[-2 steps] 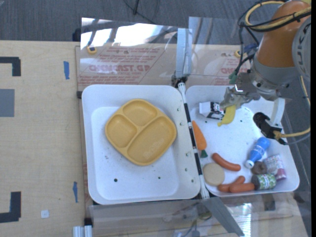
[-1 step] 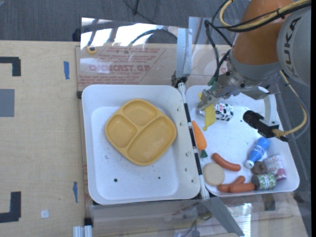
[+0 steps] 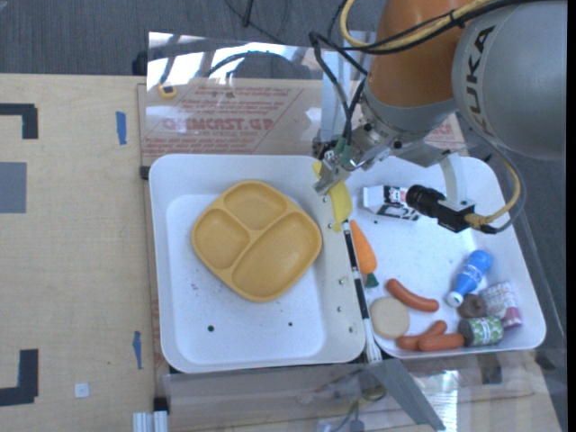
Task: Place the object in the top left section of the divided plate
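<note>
Yellow object [image 3: 340, 203] hangs below the jaws [image 3: 326, 180], apparently pinched, its top hidden.

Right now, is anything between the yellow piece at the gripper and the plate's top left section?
Nothing visible. The yellow object hangs below the gripper over the bins' shared rim; the divided plate lies left, its sections bare.

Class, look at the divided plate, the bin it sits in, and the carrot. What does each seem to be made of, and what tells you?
Divided plate: probably moulded plastic, matte yellow, judging by its soft rounded ridges and even colour.
Left bin: likely hard white plastic, slightly glossy, with a rounded rim and small dark specks.
Carrot: seemingly toy plastic; uniform orange, smooth, with a green tip.
</note>
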Controlling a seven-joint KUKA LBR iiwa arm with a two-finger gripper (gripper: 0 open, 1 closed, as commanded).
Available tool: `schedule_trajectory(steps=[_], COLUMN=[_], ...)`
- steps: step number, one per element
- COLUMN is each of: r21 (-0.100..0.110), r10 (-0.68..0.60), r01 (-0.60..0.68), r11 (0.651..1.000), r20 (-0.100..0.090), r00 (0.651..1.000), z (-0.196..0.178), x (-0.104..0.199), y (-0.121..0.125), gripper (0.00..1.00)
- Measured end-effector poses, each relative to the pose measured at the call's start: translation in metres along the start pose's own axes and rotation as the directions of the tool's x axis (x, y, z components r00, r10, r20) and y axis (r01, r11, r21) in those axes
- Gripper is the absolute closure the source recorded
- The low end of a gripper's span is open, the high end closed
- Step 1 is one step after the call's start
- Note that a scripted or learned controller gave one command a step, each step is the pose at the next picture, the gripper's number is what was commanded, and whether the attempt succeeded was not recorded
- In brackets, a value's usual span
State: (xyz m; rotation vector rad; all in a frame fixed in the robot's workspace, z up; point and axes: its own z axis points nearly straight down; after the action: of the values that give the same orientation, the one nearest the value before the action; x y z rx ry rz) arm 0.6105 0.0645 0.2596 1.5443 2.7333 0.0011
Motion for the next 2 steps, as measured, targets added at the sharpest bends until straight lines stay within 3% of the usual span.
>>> schedule_trajectory(steps=[1, 2], r21=[0.0, 0.003], r10=[-0.122, -0.179], r01=[0.122, 0.179], r11=[0.993, 0.984], r20=[0.0, -0.003], r00=[0.993, 0.984], z=[-0.002, 0.046], x=[0.064, 0.077], y=[0.039, 0.053], gripper=[1.0, 1.0])
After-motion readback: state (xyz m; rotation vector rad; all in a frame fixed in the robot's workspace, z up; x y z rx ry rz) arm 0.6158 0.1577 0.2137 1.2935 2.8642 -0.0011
